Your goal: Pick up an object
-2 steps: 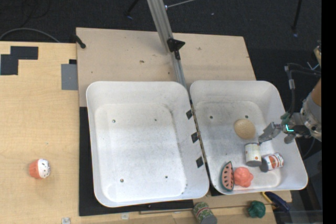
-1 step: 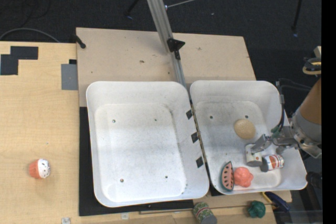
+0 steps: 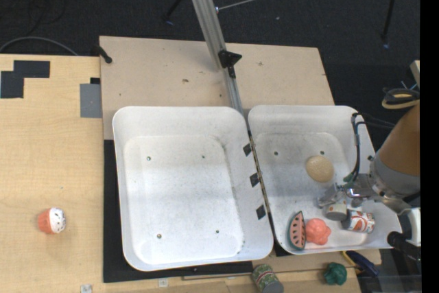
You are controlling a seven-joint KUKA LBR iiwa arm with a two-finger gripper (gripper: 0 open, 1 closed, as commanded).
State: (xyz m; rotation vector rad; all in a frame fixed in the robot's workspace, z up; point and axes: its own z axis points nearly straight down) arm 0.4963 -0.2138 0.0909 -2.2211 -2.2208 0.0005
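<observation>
- Camera view: gripper (image 3: 334,201) low in right bin (image 3: 302,121), near its right rim; finger state unclear.
- Crowded by beige ball (image 3: 319,168), red-white can (image 3: 361,221), pink toy (image 3: 317,231), watermelon slice (image 3: 296,230).
- Can's print unreadable.

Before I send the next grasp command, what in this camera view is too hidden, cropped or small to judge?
- Gripper: its fingers blur into grey clutter in the right bin; open or shut is unclear.
- Red-and-white can: partly under the wrist; label unreadable.
- Green object and dark round object: cut off by the bottom edge.
- Arm: cropped at the right.
</observation>
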